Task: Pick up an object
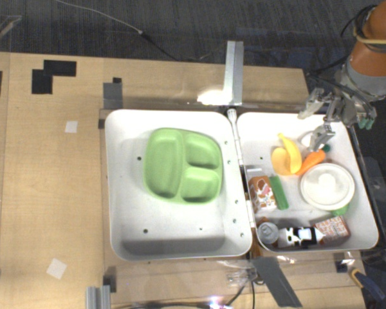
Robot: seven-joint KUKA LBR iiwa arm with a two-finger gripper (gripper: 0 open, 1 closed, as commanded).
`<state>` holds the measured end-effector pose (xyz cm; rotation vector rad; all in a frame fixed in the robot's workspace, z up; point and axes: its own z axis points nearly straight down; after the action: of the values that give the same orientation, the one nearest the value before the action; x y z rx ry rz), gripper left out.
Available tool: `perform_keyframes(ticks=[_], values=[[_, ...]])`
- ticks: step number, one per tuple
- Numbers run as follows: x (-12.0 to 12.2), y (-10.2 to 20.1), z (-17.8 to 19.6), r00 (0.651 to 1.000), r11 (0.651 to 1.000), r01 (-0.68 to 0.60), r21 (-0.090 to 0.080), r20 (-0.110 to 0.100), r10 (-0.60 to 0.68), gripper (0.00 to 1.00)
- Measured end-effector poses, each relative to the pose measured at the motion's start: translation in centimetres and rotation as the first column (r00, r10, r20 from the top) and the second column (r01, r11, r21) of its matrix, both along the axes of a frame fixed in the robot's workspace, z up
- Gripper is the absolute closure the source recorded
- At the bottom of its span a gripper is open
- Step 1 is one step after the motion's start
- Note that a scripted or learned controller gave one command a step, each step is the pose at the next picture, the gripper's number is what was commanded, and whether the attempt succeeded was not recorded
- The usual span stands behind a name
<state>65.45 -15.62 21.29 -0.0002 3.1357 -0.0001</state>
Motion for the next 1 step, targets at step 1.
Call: perform_keyframes(ticks=[1], values=[[0.74,1.21,-11.2,1.0,1.0,0.027,0.001,-0.002,-0.027,0.0]])
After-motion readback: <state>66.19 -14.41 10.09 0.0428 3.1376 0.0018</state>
